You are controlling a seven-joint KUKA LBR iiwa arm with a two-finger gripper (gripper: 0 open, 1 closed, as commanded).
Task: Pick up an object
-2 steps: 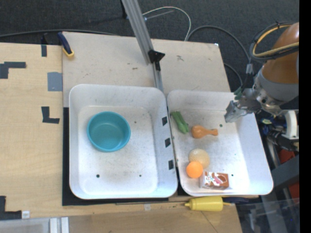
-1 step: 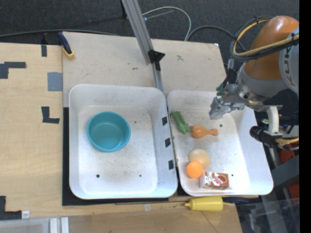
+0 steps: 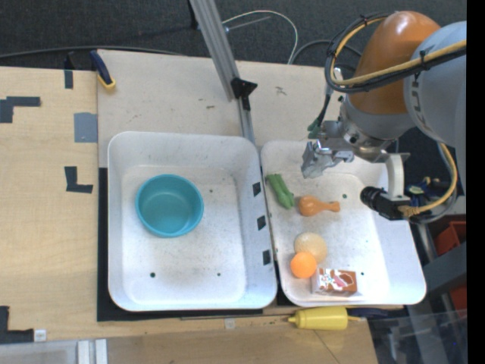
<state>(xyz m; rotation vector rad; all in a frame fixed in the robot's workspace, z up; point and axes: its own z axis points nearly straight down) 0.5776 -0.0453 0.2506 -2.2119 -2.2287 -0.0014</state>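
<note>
Above the orange drumstick (image 3: 317, 205), the gripper (image 3: 314, 163) is held clear, its grip state unreadable; green pepper (image 3: 280, 190) just left.

Arm (image 3: 424, 67): single unit, grey casing, enters from right edge of camera view, upper half. Orange band (image 3: 394, 48) above wrist, rounded, facing camera. Yellow and black cables looped around wrist joint. Gripper (image 3: 314, 161): metal, two-finger, pointing down and left, hanging over upper part of right bin (image 3: 379, 294). Nothing visible between fingers.
</note>
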